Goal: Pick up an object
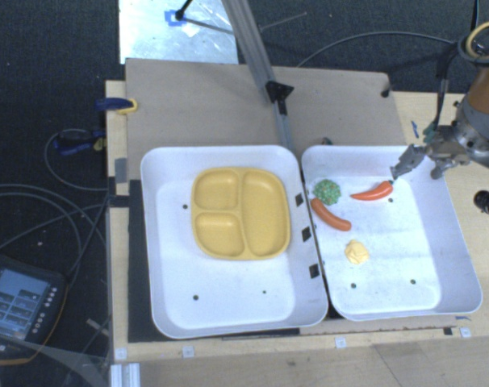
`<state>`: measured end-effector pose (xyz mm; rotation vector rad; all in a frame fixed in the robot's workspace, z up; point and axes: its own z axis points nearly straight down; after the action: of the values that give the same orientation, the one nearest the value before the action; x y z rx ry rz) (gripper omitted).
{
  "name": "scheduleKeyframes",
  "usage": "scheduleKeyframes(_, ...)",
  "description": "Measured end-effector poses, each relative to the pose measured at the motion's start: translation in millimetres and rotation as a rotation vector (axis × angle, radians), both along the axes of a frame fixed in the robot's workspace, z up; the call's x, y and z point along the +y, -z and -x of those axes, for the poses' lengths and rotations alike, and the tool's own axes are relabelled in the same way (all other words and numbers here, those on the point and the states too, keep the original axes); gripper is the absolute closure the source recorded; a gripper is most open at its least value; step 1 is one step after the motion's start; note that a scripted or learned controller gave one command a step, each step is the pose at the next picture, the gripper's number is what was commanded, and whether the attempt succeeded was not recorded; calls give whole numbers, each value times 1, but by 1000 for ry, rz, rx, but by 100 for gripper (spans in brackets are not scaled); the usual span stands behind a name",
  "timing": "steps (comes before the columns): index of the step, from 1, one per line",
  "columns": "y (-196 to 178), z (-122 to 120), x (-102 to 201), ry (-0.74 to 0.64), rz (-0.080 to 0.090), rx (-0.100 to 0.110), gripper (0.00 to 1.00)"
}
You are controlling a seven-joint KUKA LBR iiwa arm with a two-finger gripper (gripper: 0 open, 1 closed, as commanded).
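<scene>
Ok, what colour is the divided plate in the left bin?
Yellow; the divided plate shows plainly in the camera view.

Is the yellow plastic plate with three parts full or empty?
Empty. The yellow three-part plastic plate in the left white bin shows only bare yellow compartments.

A robotics lab: 2 white bins (228, 297) on a bench (188, 103), cables (35, 192), a control pendant (14, 297) near left.
</scene>
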<state>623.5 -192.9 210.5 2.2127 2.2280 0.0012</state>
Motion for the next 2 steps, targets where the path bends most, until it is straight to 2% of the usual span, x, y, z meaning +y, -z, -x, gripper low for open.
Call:
scheduleKeyframes(1,0,0,0,-1,0,0,0)
scheduleKeyframes(2,45,-6,5,-2,0,3,0)
